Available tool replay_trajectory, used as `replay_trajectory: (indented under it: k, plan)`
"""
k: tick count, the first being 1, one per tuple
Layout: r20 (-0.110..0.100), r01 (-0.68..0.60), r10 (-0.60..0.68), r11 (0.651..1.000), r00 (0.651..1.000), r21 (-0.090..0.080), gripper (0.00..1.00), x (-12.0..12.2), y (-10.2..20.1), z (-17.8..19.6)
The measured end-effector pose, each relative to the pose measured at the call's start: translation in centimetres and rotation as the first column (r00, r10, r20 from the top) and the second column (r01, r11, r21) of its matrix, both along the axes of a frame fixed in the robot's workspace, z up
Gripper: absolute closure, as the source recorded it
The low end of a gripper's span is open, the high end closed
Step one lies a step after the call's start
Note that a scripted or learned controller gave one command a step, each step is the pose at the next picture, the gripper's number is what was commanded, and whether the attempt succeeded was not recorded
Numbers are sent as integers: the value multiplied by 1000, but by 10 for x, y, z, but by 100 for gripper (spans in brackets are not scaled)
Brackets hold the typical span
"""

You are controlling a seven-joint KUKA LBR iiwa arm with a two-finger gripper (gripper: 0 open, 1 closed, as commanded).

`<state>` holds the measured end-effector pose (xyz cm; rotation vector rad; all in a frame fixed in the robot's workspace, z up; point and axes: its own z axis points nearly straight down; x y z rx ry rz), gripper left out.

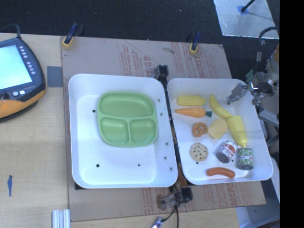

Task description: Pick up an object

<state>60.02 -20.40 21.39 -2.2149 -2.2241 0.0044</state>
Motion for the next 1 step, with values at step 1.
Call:
replay_trajectory:
  k: [1]
  plan:
    - [17, 1, -1, 1000, 1000, -9, 0, -51, 1, -104]
